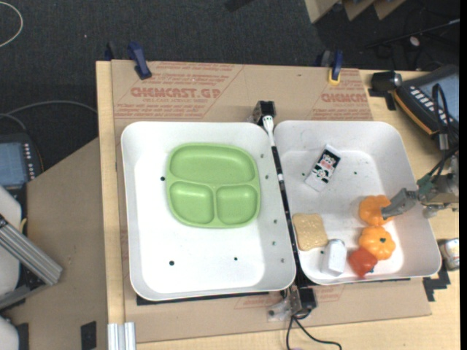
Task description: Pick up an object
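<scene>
Reach comes from the right rim of the right bin (408, 152), where the gripper (395, 205) pokes in over the wall, its grey tip lying against the right side of an orange pepper (371, 209). Whether anything sits between its tips cannot be told from this angle, so no grasp can be claimed.

That upper orange pepper is the nearest candidate: it lies directly left of the tool, touching or all but touching it, in the right half of the bin toward the near edge. Just beneath it, toward the bin's near-right corner, sits a second orange pepper (378, 242), and a red pepper (362, 262) rests against that one's lower left. A white bottle (334, 257) lies along the near wall beside the red one, with a tan slice of bread (310, 231) just beyond it by the left wall. A small black-and-white card (323, 168) lies apart near the bin's middle.

The left bin (139, 195) carries a green divided plate (214, 185).

My judgement: the move turns on the pepper being left of the tool along the arm's own line of entry, so a short advance leftward and down should straddle it.
</scene>
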{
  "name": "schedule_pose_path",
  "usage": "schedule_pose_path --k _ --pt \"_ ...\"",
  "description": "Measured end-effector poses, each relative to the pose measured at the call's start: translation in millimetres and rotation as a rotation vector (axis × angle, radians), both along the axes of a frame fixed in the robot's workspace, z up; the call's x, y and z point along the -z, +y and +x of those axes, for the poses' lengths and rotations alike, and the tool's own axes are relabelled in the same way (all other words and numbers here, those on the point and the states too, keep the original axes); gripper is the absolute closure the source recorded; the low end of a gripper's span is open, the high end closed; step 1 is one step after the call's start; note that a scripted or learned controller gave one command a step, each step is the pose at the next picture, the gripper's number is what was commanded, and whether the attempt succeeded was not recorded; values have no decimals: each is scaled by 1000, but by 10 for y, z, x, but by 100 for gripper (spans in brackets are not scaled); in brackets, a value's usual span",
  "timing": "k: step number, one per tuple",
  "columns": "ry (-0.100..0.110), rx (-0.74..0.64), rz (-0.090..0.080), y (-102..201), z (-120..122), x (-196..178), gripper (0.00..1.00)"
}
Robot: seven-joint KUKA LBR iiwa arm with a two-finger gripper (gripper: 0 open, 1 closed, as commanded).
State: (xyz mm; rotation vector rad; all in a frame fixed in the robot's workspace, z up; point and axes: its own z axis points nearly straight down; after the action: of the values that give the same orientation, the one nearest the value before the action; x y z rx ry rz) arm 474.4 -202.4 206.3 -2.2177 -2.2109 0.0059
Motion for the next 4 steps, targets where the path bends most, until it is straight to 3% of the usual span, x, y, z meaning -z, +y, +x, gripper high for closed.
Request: schedule_pose_path --k 1,2,3,4 --pt "-10 -7 -3 -76 667 1272 0" --pt "-3 -9 2 953 22 1223 0" --pt "-9 -3 -4 891 48 1220 0" --pt "-15 -6 -6 886 637 1214 0"
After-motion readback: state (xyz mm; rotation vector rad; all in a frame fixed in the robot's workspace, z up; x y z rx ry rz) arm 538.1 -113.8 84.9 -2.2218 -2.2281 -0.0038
